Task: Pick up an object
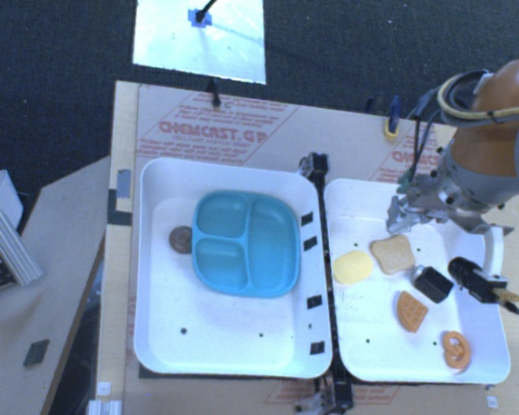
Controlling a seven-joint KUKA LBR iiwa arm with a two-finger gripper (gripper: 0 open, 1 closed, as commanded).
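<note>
In the right bin (354,366) we see the toast slice (393,253) lying flat near the middle, its long axis slanting from lower left to upper right, rounded top toward the arm. The jaws (403,218) hang just above its upper edge, though we cannot tell from this slant whether they are apart or together. Beside the toast lie a yellow piece (353,267), a black block (433,283), an orange wedge (411,311) and a pretzel (455,349); the left bin (150,347) holds a blue divided plate (244,243).
</note>
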